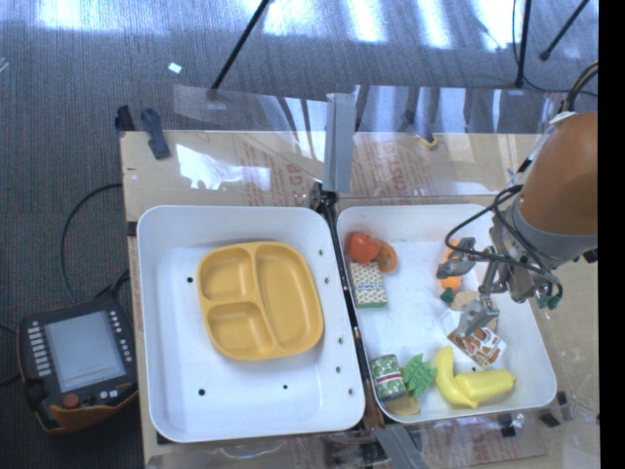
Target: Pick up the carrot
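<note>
Sitting at center-left, the left bin [161,262] holds a yellow tray [260,299]. Right bin [410,218]: tomato [362,247], banana [473,383], and carrot [450,268] right of center, axis unclear. Pincer [477,313] state: cannot tell.

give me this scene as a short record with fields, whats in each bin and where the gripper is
left bin: yellow divided tray, nothing seen in its three compartments
right bin: toy food and small packets
carrot: orange, near the right bin's middle, close beside the gripper
other items: tomato at upper left, banana at lower right, green packet near the bottom edge
gripper: low over the right bin, just below the carrot
grasp: nothing visibly held
arm: enters from the right
</note>
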